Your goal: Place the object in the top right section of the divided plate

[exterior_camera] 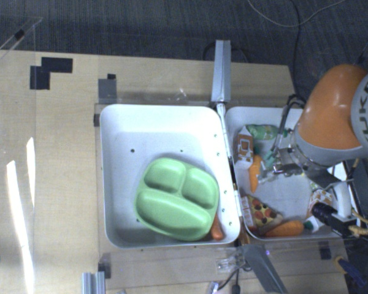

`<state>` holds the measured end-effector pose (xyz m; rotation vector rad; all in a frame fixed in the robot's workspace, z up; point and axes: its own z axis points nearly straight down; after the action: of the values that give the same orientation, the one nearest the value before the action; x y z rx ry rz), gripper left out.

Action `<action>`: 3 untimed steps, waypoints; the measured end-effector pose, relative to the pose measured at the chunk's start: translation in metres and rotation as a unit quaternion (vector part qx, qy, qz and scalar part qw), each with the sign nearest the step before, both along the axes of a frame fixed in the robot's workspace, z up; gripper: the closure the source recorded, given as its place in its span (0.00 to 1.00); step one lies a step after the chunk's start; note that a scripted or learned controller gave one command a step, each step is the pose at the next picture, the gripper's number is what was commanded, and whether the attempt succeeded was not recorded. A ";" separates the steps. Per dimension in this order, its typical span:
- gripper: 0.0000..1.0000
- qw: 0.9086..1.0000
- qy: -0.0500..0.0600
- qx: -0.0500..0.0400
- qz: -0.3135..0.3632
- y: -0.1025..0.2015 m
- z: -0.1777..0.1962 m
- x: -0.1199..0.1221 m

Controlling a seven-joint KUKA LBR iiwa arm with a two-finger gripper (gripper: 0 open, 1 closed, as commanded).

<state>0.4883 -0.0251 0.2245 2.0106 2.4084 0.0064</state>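
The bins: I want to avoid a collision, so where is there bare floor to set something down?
The left bin has bare white floor along its back and left walls, around the green divided plate. The plate's sections look empty. The right bin is crowded: the gripper, packets and a carrot, with one small bare patch mid-floor.

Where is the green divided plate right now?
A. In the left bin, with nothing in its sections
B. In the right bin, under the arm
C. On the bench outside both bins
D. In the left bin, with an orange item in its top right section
A: the green divided plate lies in the left bin, all three sections bare.
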 end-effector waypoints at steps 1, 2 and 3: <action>1.00 1.000 0.002 0.000 0.001 -0.063 -0.061 -0.001; 1.00 0.999 -0.001 -0.001 0.032 -0.056 0.016 0.000; 1.00 0.996 0.001 -0.001 0.088 -0.119 -0.067 -0.001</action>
<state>0.4877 -0.1444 0.1578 1.7911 2.5768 0.0023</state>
